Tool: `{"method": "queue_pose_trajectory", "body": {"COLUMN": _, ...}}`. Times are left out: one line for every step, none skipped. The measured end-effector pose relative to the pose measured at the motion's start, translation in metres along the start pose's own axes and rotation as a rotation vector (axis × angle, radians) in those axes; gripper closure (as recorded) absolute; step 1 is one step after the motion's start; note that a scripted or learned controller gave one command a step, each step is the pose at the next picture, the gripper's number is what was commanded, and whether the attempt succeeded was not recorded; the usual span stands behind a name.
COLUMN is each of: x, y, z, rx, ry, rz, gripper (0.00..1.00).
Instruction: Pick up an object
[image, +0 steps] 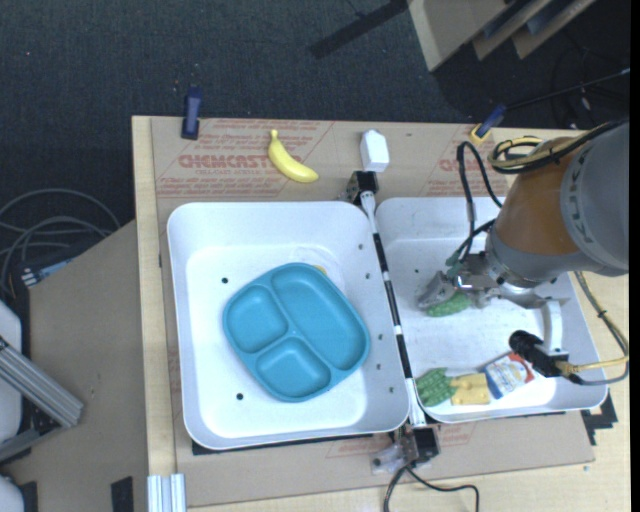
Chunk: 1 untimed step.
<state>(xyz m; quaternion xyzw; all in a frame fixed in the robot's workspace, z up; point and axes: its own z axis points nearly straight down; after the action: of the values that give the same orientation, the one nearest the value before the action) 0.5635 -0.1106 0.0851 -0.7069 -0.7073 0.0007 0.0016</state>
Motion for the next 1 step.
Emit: {"method": "queue_pose_trajectory", "body": {"x": -0.0005, "y": 0.0011, "z": -0.0109, "rx": -0.004, "ry": -0.001, "rz": 0.001, "gripper": 1.0}}
